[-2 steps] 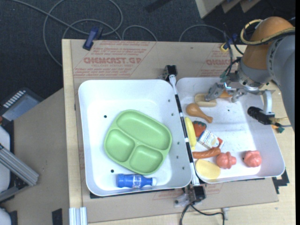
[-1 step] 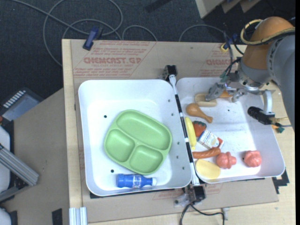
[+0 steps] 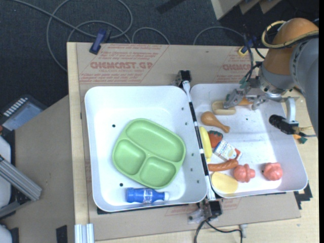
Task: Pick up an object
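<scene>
Heads up: gripper [image 3: 244, 101] is low in the right bin [image 3: 255, 130], beyond the brown drumstick [image 3: 213, 120] on its far side, offset toward the arm. Fingers [image 3: 233, 98] look spread, with nothing visibly clamped. There's a small orange patch between them that I can't identify.

Likeliest target is the pale tan piece [image 3: 221, 108], just beyond the drumstick. It sits beside the finger nearer the drumstick, not between the two.

Risks as I read it:
- Close here and you probably pinch air.
- That finger may clip the tan piece's end and shove it into the drumstick.
- The piece looks flat and low, so a shallow close could ride over it.

The red-and-white packet [image 3: 226, 149] lies on the drumstick's near side, so tangling there is unlikely.
</scene>
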Controlling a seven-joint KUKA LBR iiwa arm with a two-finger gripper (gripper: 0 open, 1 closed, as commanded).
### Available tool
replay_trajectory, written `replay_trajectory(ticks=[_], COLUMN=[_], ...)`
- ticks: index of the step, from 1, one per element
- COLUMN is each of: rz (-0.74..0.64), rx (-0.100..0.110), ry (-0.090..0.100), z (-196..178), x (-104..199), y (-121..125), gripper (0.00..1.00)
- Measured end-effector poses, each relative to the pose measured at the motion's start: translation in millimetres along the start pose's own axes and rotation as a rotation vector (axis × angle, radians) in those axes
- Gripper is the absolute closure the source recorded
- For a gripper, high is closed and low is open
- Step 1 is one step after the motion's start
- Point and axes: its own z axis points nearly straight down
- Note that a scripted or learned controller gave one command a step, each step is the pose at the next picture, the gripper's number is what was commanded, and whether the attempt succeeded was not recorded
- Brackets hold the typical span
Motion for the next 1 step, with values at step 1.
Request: replay_trajectory(ticks=[1], rz=[0.000], rx=[-0.004], ry=[-0.002], z=[-0.3], x=[-9.8], y=[0.5], gripper=[0.00])
